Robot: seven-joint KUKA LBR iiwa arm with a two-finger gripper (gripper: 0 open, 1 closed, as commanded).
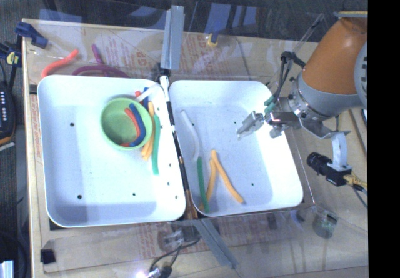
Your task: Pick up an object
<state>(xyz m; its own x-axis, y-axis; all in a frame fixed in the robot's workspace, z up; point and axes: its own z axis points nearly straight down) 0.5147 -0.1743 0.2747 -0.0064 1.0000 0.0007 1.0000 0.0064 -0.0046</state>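
Two shallow white bins sit side by side on a wooden bench, seen from above at a slant, their inner rims touching along a dark seam down the middle. Nearest the viewer, the front rim of the left bin (112,217) borders a wide stretch of bare white floor. In the right bin (275,192), close to its front rim, lie an orange strip (226,178), a shorter orange strip (211,178) just beside it, and a green strip (200,183) running along the inner wall near the seam. A pale, nearly clear curved piece (190,133) lies farther back by the same wall. The rest of this bin's floor, toward its front right corner and back rim, is open. Midway back, the gripper (245,130) reaches in from the right over the right half of this bin, its two fingers spread slightly apart with nothing between them, well apart from the strips. Behind it, the grey arm with its orange band (334,52) rises over the bin's right rim. In the back half of the left bin, a green bowl (125,122) sits toward the seam, holding red and blue curved pieces, with orange and green strips leaning against its right side. Beyond the bins' back rims, a red strip (61,62) and a purple loop (100,70) rest on the bench top.
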